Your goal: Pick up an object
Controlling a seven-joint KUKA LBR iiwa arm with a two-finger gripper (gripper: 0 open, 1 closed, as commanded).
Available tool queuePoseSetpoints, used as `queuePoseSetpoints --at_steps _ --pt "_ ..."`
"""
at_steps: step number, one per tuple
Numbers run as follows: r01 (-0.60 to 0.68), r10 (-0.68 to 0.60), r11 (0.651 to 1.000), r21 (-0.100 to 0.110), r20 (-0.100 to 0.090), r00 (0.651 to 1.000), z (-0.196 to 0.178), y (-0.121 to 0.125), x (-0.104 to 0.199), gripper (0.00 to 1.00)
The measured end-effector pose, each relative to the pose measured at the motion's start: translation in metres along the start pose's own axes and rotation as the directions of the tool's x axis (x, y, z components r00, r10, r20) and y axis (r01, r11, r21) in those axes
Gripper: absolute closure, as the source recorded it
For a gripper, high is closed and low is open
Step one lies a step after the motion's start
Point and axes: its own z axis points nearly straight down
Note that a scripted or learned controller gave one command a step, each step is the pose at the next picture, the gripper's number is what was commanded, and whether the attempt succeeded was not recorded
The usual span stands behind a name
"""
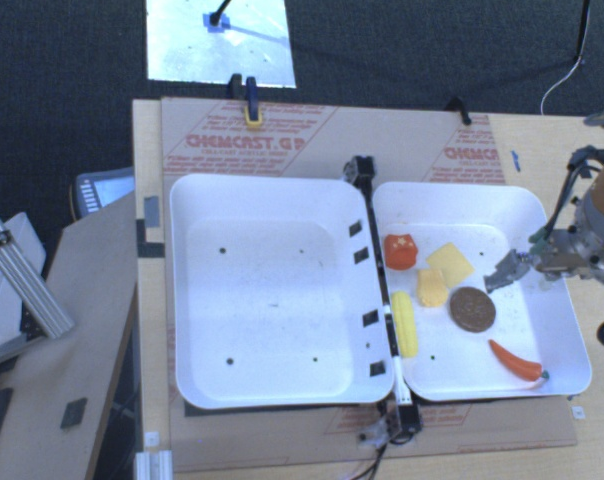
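Observation:
The right bin [542, 218] holds several small objects. A red tomato-like piece [400, 251] lies near its left wall, with a yellow corn cob [405, 324] below it. Two yellow blocks [449, 261] [432, 288] sit in the middle, beside a brown round disc [472, 309]. An orange-red chili pepper [516, 361] lies toward the front right. My gripper [504, 270] hangs over the right bin, just above and right of the disc, reaching in from the right. Nothing shows between its fingers.
The left bin [182, 298] stands beside the right one, with a black divider strip [374, 278] between them. Both rest on a brown board [312, 133]. A blue-and-yellow clamp [251, 101] sits at the board's back edge.

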Motion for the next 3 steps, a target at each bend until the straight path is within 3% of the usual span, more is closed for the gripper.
queuePoseSetpoints --at_steps 1,2,3 --pt "0.006 -0.006 1.000 0.001 -0.001 1.000 0.058 0.075 0.032 0.00" --pt "0.007 -0.007 1.000 -0.015 0.000 1.000 -0.096 0.041 0.079 0.00" --pt "0.010 -0.011 1.000 -0.012 -0.002 1.000 -0.189 0.007 0.161 0.00"
